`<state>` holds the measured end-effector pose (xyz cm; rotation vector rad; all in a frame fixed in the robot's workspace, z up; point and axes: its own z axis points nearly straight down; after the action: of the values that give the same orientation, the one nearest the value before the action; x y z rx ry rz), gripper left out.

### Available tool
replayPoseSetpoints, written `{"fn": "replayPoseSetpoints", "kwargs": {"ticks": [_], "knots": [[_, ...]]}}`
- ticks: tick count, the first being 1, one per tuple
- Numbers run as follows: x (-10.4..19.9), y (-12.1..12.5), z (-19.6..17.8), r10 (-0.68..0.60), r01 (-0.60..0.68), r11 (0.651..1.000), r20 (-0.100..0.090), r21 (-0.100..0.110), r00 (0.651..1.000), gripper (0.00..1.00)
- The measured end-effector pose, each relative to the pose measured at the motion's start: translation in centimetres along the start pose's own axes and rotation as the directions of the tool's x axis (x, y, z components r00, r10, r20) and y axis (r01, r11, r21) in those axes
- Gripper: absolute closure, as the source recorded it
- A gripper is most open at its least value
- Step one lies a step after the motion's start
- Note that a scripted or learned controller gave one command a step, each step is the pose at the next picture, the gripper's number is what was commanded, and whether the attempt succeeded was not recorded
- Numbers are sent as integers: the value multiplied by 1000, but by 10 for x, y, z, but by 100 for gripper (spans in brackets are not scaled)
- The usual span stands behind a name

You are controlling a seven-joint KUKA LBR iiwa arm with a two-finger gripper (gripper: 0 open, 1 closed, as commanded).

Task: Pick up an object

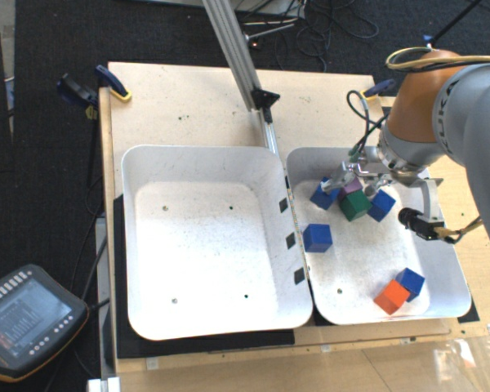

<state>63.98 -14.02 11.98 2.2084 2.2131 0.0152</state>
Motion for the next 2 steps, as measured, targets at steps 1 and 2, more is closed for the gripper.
{"fn": "replayPoseSetpoints", "kwargs": {"ticks": [1, 2], "knots": [[1, 1, -9, 1, -1, 1000, -2, -1, 1000, 100], [-7, 3, -55, 1, -1, 1000, -1, 11, 1000, 100]]}}
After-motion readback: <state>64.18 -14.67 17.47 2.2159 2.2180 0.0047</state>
